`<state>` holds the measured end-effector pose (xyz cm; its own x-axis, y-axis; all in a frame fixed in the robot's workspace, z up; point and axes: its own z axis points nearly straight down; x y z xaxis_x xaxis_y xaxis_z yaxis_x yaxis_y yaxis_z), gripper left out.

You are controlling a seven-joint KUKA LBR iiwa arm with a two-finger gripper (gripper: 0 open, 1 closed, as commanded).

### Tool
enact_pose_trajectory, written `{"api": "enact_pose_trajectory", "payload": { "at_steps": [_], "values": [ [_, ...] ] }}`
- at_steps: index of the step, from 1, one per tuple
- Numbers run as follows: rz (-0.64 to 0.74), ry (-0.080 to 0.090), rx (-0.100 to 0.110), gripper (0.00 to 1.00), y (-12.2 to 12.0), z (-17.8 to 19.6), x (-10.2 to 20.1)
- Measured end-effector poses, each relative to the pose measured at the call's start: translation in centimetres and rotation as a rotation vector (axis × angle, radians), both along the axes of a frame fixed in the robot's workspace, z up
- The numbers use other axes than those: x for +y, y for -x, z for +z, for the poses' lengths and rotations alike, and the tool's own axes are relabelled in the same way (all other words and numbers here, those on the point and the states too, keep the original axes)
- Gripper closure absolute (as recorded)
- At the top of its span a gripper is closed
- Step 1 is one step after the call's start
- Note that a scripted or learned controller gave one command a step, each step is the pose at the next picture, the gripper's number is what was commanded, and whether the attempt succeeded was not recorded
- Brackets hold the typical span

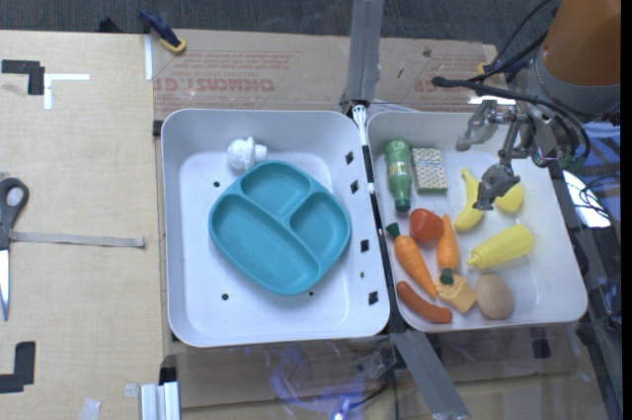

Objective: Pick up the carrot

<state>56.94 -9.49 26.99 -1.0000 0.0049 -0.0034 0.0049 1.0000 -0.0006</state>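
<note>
Two orange carrots lie in the right bin (563,304). The longer carrot (415,266) runs diagonally with its green top toward the bin's left wall. The shorter carrot (447,245) lies just right of it, beside a red tomato (426,225). My gripper (491,189) hangs over the upper right part of this bin, above two yellow bananas (467,207). It is up and to the right of both carrots and clear of them. Nothing shows in its grasp.
The right bin also holds a green bottle (398,174), a cracker (428,169), a yellow corn cob (501,248), a potato (494,296), a sausage (425,302) and a small tan piece (456,290). In the left bin (183,309) are a blue divided plate (280,226) and a small white object (245,150).
</note>
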Motion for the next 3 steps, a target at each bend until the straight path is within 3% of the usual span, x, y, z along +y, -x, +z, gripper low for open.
{"api": "enact_pose_trajectory", "payload": {
  "at_steps": [1,2,3],
  "values": [
    [-0.037,0.0,0.001,0.0,0.2,-11.8,-1.1],
    [0.002,0.001,-0.014,0.0,3.1,-16.8,-2.2],
    [-0.458,-0.002,-0.013,0.0,4.3,-17.2,-1.8]
  ]
}}
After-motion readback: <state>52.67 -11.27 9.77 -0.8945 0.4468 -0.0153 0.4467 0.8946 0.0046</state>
